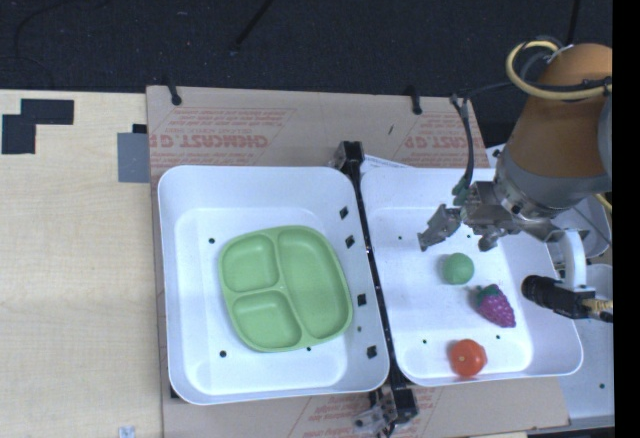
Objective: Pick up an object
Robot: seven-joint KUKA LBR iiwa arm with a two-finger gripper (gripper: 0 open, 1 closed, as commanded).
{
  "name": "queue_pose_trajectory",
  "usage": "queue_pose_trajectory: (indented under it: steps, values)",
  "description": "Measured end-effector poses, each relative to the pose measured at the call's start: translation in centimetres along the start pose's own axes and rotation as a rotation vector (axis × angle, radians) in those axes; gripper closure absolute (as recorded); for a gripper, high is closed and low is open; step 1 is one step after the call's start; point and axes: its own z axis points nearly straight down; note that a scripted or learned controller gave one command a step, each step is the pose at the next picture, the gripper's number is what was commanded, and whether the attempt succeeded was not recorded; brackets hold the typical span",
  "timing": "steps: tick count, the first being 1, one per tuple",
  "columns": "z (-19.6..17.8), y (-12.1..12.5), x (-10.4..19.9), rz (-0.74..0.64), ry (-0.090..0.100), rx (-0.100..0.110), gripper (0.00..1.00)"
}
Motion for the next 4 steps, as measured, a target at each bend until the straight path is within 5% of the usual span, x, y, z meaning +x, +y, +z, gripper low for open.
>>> queue_pose_trajectory:
  steps: [1, 4]
  values:
    - [-0.6, 0.2, 0.0, -0.002, -0.001, -0.013, 0.0]
    - [15.7, 1.2, -0.1, 0.001, -0.001, -0.011, 0.0]
